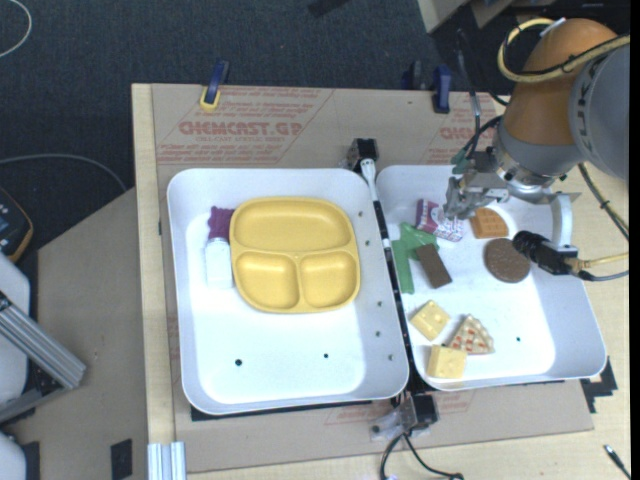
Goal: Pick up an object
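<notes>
The gripper (458, 211) is hanging low over the back part of the right bin (570, 353), its fingers pointing down onto a small purple-and-white packet (436, 219). Whether the fingers are parted or closed is impossible to tell, since the wrist is covering them from above, and nothing is visibly caught between them. The packet is lying directly under and just left of the fingertips, apparently touching them. Just right of the gripper an orange cracker (489, 223) is sitting on the bin floor. Slightly nearer the camera and to the left, a green piece (406, 251) is lying beside a brown chocolate-like bar (432, 264). To the right of these, a round brown cookie (507, 261) is resting close to the black fitting on the arm. Further toward the front of the bin, a yellow cheese cube (431, 319), a pizza-slice toy (470, 337) and another yellow block (446, 362) are clustered together. Well apart to the left, in the left bin (190, 358), a yellow divided plate (295, 252) is lying with a purple-capped white bottle (218, 248) along its far side.
</notes>
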{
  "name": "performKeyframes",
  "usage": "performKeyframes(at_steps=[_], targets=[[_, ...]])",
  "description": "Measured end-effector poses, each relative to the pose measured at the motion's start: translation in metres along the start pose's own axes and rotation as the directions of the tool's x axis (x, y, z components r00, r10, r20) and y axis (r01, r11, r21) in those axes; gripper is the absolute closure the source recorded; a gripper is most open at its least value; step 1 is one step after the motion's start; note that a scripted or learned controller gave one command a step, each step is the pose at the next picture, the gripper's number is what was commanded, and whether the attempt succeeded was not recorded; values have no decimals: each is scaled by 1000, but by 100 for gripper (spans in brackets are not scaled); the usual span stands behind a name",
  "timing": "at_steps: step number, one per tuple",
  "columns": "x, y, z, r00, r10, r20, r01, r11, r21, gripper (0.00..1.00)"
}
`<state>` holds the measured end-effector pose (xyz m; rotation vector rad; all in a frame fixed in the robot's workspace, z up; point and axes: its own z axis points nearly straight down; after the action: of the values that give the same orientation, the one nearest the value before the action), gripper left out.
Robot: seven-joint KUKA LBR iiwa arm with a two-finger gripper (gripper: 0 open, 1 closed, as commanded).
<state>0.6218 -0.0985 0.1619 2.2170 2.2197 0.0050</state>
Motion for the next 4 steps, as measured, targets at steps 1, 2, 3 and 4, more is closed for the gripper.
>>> performKeyframes(at_steps=[1, 2, 3, 4], targets=[[-2, 12, -52, 1000, 0, 1, 0, 1000, -3, 100], [-2, 13, -64, 1000, 0, 0, 0, 1000, 0, 100], [47, -27, -65, 1000, -3, -4, 3, 1000, 10, 100], [99, -55, -64, 1000, -4, -4, 4, 1000, 10, 100]])
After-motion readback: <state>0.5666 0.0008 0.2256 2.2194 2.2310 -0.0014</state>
